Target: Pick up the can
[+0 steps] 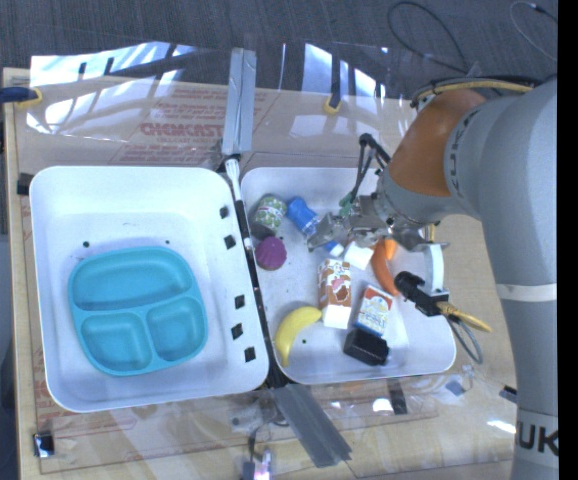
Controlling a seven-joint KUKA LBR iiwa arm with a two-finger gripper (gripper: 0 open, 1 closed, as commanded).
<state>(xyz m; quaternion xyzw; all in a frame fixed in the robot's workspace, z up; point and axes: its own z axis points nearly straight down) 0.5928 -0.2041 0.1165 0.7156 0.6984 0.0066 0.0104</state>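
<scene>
Right now my arm point(489, 168) reaches in from the right over the right-hand bin point(424, 360), its orange band sitting above the bin's upper right corner. My gripper point(337, 230) hangs low over the upper middle of that bin, and I cannot tell from this slant what state it is in or whether it has hold of anything.

The can point(269, 212) lies on its side in the bin's upper left corner, close to the wall shared with the other bin, its greenish label facing up. A small blue object point(302, 214) lies just beside the can on its right, between the can and my gripper. Below the can sits a purple ball-like item point(271, 253). Further down the middle lie a printed carton point(336, 284) and a second small carton point(374, 311), with a black block point(366, 347) near the bottom wall and a yellow banana point(295, 329) at lower left. An orange carrot-shaped piece point(385, 259) shows just under my wrist.

The left-hand bin point(49, 198) holds a blue divided tray point(137, 308).
</scene>
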